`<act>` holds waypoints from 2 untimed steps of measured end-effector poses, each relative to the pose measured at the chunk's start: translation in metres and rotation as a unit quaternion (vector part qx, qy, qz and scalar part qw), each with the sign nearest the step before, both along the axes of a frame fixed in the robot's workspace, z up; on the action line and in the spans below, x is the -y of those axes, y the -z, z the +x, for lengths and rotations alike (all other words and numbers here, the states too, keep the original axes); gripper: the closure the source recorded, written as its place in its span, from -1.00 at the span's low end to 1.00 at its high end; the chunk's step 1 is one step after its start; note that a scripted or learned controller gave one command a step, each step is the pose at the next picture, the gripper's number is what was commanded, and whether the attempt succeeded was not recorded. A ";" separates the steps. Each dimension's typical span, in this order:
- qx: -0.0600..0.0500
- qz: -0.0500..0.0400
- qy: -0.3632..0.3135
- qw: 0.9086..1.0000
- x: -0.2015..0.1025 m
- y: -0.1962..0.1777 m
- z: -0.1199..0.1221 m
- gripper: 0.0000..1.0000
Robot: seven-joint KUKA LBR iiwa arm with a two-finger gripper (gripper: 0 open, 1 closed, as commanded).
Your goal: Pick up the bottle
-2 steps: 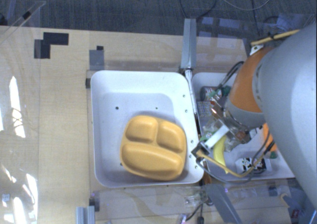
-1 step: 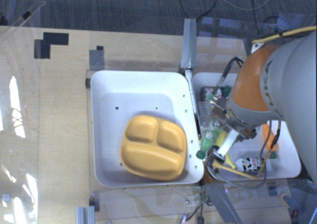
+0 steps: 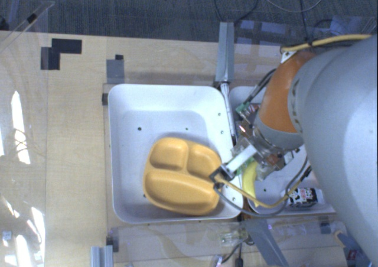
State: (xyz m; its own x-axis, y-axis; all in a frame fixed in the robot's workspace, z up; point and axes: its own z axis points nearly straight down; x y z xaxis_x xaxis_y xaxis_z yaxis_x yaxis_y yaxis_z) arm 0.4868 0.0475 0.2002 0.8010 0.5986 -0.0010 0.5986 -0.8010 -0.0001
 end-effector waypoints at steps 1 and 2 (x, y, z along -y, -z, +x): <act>0.000 0.000 0.142 0.990 -0.014 -0.012 0.000 1.00; 0.003 0.000 0.218 0.976 -0.044 -0.059 0.001 1.00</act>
State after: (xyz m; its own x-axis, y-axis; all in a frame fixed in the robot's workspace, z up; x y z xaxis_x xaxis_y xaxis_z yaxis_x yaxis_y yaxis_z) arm 0.4878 0.0911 0.2596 0.9794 0.2017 0.0044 0.2017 -0.9794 0.0015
